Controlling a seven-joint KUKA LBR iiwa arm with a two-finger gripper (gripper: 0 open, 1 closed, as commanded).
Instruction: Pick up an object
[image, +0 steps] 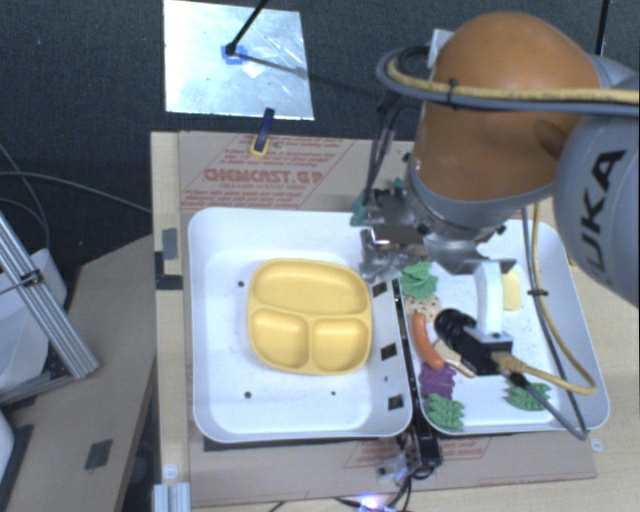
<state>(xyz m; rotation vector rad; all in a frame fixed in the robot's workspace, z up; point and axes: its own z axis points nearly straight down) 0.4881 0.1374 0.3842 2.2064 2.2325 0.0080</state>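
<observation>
As the grey-and-orange arm (500, 110) reaches in from the right, its gripper (380, 262) hangs over the far end of the seam between two white bins on the counter. Whether the jaws are open or closed cannot be told from this angle, nor whether they hold anything.

The left bin (215, 300) carries a yellow plate (308, 318) lying flat near its middle. The plate's one wide compartment is on the far side and its two smaller ones on the near side.

The right bin (485, 410) holds small toys, most of them along its left wall. A green leaf (418, 280) lies just beside the gripper, to its right. Nearer the camera lies an orange piece (427, 342), slender, its long axis running far to near along that wall and leaning slightly right at the near end; which end is its tip cannot be told. A purple piece (437, 380) sits at its near end, and a green piece (445, 410) lies in the near left corner. A second green piece (525, 398) lies by the near wall, well apart from them. A pale yellow block (512, 292) rests near the bin's middle.

Cardboard (300, 170) with red lettering lies under both bins, and a foil sheet (240, 55) lies beyond it.
</observation>
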